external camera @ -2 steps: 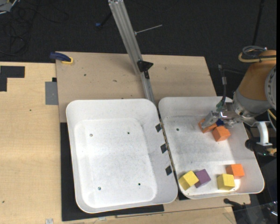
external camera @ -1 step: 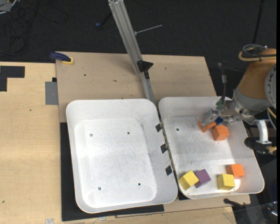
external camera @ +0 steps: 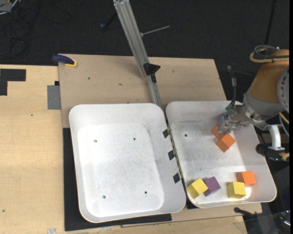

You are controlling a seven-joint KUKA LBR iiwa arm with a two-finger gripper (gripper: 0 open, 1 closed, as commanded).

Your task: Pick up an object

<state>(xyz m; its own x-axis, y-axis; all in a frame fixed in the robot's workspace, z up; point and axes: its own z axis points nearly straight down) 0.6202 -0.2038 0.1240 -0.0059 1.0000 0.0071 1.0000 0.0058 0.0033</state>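
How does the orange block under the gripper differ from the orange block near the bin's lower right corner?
The orange block under the gripper lies alone, mid-bin; the corner orange block lies beside a yellow block. The first looks turned diamond-wise; the second looks squarer. Both are small, orange, and in the right bin.

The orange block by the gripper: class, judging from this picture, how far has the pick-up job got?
Done: the gripper has reached the right bin and sits just above the orange block. In hand: closing on that block, though a grasp cannot be confirmed. Left: lifting it clear. The yellow block, purple block and two others lie untouched near the front wall.
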